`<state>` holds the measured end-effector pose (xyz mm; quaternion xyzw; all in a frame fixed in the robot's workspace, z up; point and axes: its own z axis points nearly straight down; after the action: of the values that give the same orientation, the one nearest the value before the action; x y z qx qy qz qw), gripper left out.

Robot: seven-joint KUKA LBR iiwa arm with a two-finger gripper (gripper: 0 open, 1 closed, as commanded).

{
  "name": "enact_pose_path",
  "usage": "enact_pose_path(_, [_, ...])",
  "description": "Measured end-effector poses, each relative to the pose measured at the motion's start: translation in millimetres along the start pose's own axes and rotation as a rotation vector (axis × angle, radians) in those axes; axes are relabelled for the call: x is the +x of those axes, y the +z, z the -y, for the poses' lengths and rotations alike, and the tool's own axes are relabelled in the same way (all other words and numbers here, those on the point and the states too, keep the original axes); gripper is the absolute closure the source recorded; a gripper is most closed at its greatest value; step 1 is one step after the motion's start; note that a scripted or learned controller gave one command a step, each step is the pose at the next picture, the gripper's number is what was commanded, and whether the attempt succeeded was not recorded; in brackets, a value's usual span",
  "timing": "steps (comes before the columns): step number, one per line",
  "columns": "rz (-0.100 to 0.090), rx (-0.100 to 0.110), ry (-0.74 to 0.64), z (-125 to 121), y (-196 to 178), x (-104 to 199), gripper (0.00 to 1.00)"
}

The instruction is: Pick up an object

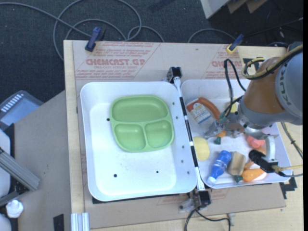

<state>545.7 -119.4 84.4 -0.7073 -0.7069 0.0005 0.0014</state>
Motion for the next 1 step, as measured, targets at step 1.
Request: enact_pose_path(1, [0.002,-0.004,-0.001,-23.3,-0.1,20.5,0.0])
